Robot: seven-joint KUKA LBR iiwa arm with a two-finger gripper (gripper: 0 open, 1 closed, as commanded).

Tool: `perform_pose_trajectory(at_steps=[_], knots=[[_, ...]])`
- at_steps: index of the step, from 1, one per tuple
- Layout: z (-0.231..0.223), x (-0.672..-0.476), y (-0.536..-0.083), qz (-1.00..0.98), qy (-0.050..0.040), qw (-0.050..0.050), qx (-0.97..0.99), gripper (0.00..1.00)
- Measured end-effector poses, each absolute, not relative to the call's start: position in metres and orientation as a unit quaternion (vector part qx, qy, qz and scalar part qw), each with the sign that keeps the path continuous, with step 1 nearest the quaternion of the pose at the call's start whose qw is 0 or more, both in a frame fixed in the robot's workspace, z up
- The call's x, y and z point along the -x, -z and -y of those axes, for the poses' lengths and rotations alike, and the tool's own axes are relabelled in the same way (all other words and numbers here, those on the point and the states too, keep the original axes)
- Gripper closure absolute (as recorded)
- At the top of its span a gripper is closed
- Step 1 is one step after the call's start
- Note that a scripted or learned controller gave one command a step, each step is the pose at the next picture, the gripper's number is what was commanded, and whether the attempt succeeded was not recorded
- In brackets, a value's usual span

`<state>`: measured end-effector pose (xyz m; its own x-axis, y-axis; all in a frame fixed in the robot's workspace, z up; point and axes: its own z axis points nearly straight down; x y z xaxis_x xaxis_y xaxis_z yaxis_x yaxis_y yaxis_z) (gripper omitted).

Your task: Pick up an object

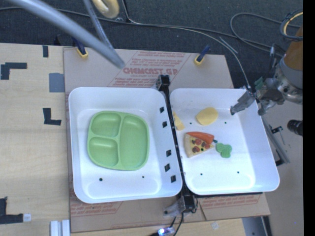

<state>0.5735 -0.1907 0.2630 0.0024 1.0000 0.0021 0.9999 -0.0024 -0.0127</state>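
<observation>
The arm's gripper hovers over the right bin's upper right edge, fingers apart, holding nothing. To its left lie a yellow piece, carrot, pizza slice and broccoli. Farther left, a green tray sits. Cardboard reads "CHEMCAST".

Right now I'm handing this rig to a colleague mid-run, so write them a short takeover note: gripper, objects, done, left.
Gripper: jaws open, nothing between them, at the right bin's upper right rim.
Right bin: yellow piece nearest the gripper, carrot, pizza slice, green broccoli-like toy, and a small yellow bit by the divider.
Left bin: green divided plate.
Done: nothing picked up.
Left: descend, close on one object, lift. The yellow piece looks the easiest.
</observation>
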Motion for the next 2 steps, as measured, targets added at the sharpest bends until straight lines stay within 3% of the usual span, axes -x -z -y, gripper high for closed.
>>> perform_pose_trajectory(at_steps=[1,2], knots=[[0.190,-0.576,-0.270,0.707,-0.0006,0.000,0.707,0.00],[0.200,-0.575,-0.213,0.707,-0.0021,0.002,0.707,0.00]])
